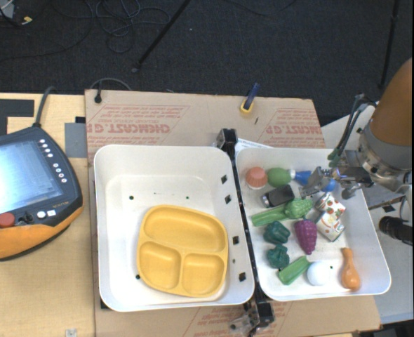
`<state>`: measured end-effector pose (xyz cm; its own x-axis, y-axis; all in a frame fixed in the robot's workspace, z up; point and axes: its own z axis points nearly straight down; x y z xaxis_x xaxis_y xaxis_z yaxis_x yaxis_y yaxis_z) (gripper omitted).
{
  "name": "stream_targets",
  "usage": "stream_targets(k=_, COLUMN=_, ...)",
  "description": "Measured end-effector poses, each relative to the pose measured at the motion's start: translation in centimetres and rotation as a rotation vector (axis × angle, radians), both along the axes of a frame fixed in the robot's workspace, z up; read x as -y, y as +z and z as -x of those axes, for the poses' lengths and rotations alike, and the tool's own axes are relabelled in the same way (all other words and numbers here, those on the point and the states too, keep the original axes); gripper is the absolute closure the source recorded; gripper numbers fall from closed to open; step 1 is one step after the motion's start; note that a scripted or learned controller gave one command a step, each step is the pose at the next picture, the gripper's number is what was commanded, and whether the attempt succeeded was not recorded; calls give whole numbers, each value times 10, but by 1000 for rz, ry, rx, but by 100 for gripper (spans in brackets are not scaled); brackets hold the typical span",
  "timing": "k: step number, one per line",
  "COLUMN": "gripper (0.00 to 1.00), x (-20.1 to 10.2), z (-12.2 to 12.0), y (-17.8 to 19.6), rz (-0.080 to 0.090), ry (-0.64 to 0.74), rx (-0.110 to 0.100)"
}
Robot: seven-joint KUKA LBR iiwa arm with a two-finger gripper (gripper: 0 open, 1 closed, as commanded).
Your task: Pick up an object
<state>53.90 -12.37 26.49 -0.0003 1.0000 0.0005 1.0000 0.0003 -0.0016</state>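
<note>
Toys (pixel 302 227) crowded the right bin (pixel 377 269); the gripper (pixel 326 177) hung near that bin's far right edge, its spread impossible to tell. The left bin (pixel 116 188) held a yellow tray (pixel 182 250), on cardboard (pixel 158 121) beside a pendant (pixel 24 184), dark floor beyond.

Two white bins (pixel 123 170) sit side by side. The left holds one yellow tray (pixel 182 250). The right, at 3 o'clock, holds roughly a dozen small toys (pixel 305 234), about five green.
</note>
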Motion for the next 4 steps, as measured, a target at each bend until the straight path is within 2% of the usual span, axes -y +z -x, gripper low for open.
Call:
stream_targets(k=1, gripper=0, x=-15, z=40, y=-142, rz=-5, ry=0, rx=-17)
stream_targets(k=2, gripper=0, x=11, z=65, y=-179, rz=-1, ry=-1, rx=-2)
stream_targets(k=3, gripper=100, x=15, z=64, y=-167, rz=0, ry=-13, rx=1)
stream_targets(k=4, gripper=100, x=-15, z=-41, y=-107, rz=2, ry=6, rx=12)
